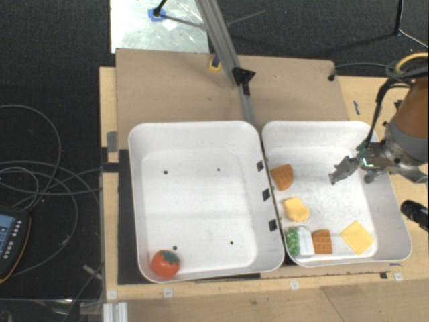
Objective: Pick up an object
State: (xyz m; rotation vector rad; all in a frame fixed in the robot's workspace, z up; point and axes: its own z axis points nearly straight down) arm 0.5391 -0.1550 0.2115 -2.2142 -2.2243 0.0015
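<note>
A bench seen from above carries two shallow white bins side by side. The left bin (194, 146) holds one thing: a red tomato (165, 263) with a green stalk, lying in its near left corner. The right bin (322, 136) holds five small items. An orange-brown bread-like piece (282, 176) sits by the bin's left wall. A lumpy yellow piece (296, 209) lies just nearer than it. Along the near wall lie a green-and-white packet (298, 241), a small brown waffle-like block (322, 241) touching it, and a flat yellow cheese slice (357, 237) toward the near right corner.

The grey arm enters from the right, and its gripper (340, 172) hovers over bare floor in the middle of the right bin, beside no item. Its dark fingers are too small and blurred to say whether they are spread or closed.

The step in hand appears to be choosing and approaching a target. The lumpy yellow piece looks the best choice, standing apart from its neighbours and from the walls. The gripper should centre over it, descend straight, and close across its narrower side.
</note>
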